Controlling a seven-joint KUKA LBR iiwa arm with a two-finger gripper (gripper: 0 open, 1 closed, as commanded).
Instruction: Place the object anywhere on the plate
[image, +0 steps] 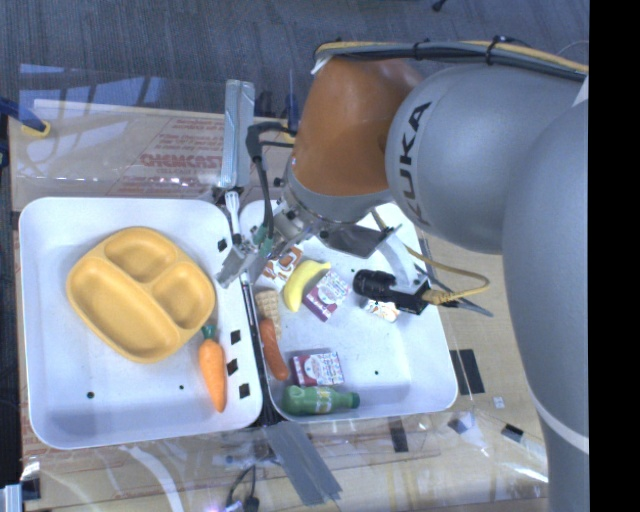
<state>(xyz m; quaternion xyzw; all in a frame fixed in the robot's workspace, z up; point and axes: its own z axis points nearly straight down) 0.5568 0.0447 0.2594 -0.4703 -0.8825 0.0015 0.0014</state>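
A yellow three-compartment plate (140, 292) lies in the left bin (50, 400) with nothing on it. An orange carrot (212, 372) rests on the bin floor just off the plate's lower right edge. My gripper (243, 262) hangs over the divider between the two bins, right of the plate and above the upper left corner of the right bin (430, 380). A yellow banana (303, 283) lies just right of the gripper. A small orange and white packet (287, 263) sits beside the gripper, and I cannot tell whether it is held.
The right bin holds a second carrot (273, 348) along the divider, a purple carton (326, 296), a dark red box (316, 367), a green bottle (320, 400), a tan cracker (266, 301) and a small wrapped sweet (384, 310). The arm's bulk covers the bin's upper right.
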